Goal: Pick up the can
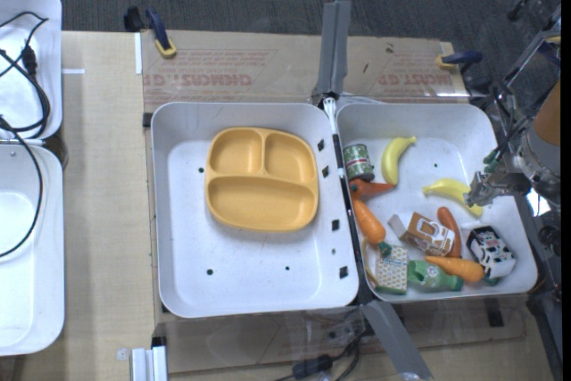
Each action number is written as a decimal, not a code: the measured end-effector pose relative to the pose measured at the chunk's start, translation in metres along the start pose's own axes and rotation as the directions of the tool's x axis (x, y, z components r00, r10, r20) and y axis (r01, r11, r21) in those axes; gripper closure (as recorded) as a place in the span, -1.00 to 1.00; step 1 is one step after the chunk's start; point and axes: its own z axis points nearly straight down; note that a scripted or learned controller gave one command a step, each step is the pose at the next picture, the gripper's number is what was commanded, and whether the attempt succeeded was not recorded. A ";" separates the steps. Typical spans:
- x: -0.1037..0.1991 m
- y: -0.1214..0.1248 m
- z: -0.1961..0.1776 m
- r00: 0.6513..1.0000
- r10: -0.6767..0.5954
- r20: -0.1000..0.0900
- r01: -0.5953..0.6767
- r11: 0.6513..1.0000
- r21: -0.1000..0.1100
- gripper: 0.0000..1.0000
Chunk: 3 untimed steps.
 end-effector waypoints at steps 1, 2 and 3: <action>0.000 0.000 0.000 1.000 0.000 0.000 0.000 1.000 0.000 -1.00; 0.034 -0.012 -0.007 0.990 -0.144 -0.001 0.144 0.990 0.002 -1.00; 0.034 -0.012 -0.007 0.990 -0.144 -0.001 0.144 0.990 0.002 -1.00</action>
